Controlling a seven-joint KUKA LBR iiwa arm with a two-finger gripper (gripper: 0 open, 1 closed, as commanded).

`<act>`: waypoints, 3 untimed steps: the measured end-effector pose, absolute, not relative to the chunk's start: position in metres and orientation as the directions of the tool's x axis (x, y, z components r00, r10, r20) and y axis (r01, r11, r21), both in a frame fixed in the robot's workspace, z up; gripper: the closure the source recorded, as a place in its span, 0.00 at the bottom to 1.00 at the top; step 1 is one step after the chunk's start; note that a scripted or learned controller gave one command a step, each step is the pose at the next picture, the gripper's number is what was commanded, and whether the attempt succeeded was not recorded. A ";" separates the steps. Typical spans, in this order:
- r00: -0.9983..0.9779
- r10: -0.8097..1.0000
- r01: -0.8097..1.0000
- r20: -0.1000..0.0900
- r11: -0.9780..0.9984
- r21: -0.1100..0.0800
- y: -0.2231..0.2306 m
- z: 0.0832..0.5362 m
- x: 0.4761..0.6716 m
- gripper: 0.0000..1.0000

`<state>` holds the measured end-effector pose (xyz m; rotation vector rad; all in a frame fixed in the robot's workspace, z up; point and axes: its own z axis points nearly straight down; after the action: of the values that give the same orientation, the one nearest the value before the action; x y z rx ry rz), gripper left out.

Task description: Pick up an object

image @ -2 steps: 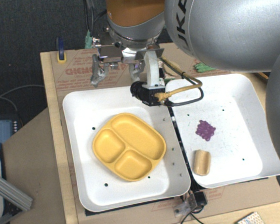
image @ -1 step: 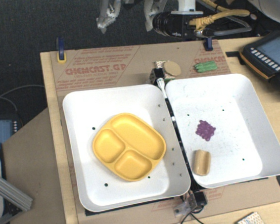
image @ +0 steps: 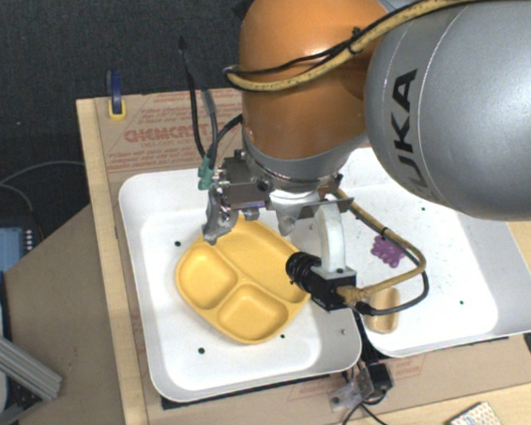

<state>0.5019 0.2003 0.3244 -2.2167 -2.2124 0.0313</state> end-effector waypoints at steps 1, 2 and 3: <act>0.012 1.000 1.000 -0.005 -0.012 -0.012 0.090 0.267 0.477 0.00; 0.013 1.000 1.000 -0.004 -0.013 -0.012 -0.001 0.179 0.477 0.00; 0.008 1.000 1.000 -0.004 -0.008 0.001 -0.060 0.185 0.479 0.00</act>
<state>0.4789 -0.0600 0.1846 -2.2326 -2.2155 0.0029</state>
